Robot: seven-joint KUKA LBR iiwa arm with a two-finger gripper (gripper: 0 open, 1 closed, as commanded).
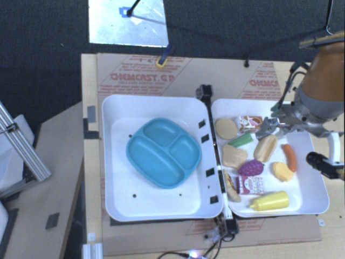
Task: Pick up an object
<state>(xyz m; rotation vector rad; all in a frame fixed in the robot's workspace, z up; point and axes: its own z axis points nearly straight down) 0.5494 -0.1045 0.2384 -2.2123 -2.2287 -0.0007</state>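
My gripper (269,127) hangs over the upper middle of the right bin (318,198), just above a tan bread roll (266,148) and beside a small printed carton (250,122). Around it lie a round tan bun (226,128), a green stick (240,140), an orange carrot (290,155), a yellow-orange wedge (282,171), purple grapes (251,168), a pale bread slice (233,156), a red-and-white packet (252,185) and a yellow bottle (269,200). I see nothing lifted off the bin floor.
The left bin (116,198) holds a blue divided plate (163,151). A black divider with clips (211,144) runs between the bins. The grey arm with its orange band (326,74) covers the right bin's upper right corner.
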